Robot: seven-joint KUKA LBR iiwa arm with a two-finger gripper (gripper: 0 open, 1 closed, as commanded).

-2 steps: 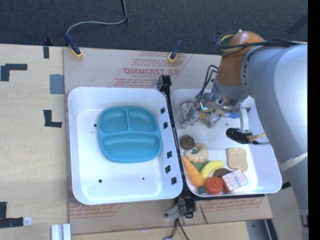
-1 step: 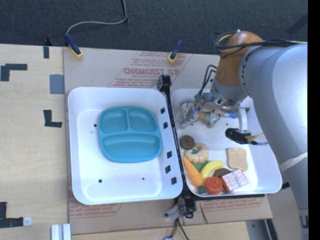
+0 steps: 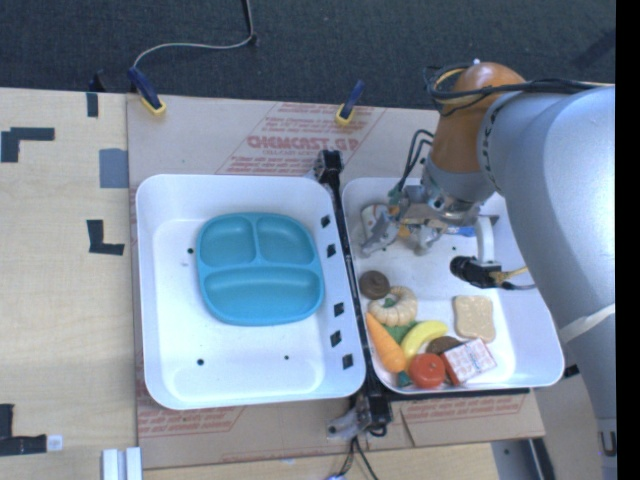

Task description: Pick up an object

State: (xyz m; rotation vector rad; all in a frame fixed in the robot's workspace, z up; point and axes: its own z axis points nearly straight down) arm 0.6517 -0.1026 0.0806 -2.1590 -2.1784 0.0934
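My gripper (image 3: 398,236) hangs low over the back part of the right bin (image 3: 530,353). It is open, with only bare white floor between its fingers. Just in front of it lies a brown round cookie (image 3: 374,285), then a beige braided bun (image 3: 394,306). Farther forward are an orange carrot (image 3: 385,341), a yellow banana (image 3: 424,334), a red tomato (image 3: 428,370) and a red-and-white box (image 3: 470,361). A slice of toast (image 3: 474,318) lies to the right.
The left bin (image 3: 165,298) holds a blue divided plate (image 3: 260,268). A black divider (image 3: 340,268) runs between the two bins. The grey arm (image 3: 560,178) covers the right bin's far right side.
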